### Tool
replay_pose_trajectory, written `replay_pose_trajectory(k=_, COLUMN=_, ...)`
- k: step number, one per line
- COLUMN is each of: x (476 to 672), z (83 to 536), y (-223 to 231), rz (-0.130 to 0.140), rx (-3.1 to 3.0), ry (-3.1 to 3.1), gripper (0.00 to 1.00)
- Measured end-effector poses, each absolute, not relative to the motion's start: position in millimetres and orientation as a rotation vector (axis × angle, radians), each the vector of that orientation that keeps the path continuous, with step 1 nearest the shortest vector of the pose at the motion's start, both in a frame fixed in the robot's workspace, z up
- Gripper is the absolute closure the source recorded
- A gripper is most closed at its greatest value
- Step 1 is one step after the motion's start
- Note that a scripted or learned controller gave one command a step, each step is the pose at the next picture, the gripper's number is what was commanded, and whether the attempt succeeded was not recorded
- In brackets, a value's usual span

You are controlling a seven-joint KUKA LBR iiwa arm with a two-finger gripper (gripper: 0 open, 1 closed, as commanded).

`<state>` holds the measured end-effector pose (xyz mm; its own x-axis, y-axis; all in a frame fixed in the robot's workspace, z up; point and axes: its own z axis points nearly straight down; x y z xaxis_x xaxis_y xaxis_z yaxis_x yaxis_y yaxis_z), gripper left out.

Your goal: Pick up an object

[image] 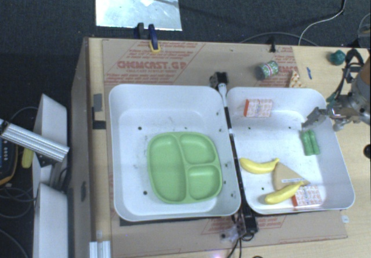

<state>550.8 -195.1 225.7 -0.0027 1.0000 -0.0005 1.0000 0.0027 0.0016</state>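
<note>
While the left bin held a green divided plate, the right bin held two bananas, a tan wedge between them, a small carton near the far wall, another carton at the near edge and a green block. The gripper hovered just above that block at the bin's right rim, clasping nothing; whether it was spread or closed could not be told. A small can lay on the bench beyond. The bin's centre stayed open.

green divided plate in left bin
</note>
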Motion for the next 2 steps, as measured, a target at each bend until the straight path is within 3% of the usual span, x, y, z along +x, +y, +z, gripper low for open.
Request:
replay_pose_trajectory(k=1, x=580.6, z=212.0, y=-206.3, rz=0.001, rx=2.214, ry=2.225, gripper=0.0)
replay_pose_trajectory(k=2, x=579.3, z=215.7, y=-206.2, rz=0.003, rx=2.215, ry=2.224, gripper=0.0)
